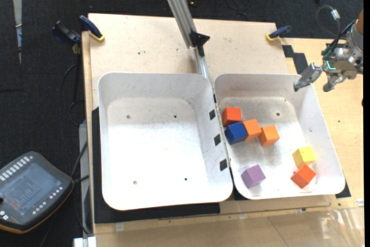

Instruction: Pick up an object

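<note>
We list: right bin (324, 124), its far-right rim just under the pincer (315, 79), fingers spread, holding nothing; bare floor directly below-left; blue cube (235, 133) and orange cubes (252, 128) clustered further left; purple cube (252, 175) well apart.

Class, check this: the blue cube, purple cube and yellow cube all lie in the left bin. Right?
Wrong bin. The camera view shows the blue cube, purple cube and yellow cube all lying in the right bin, not the left.
</note>
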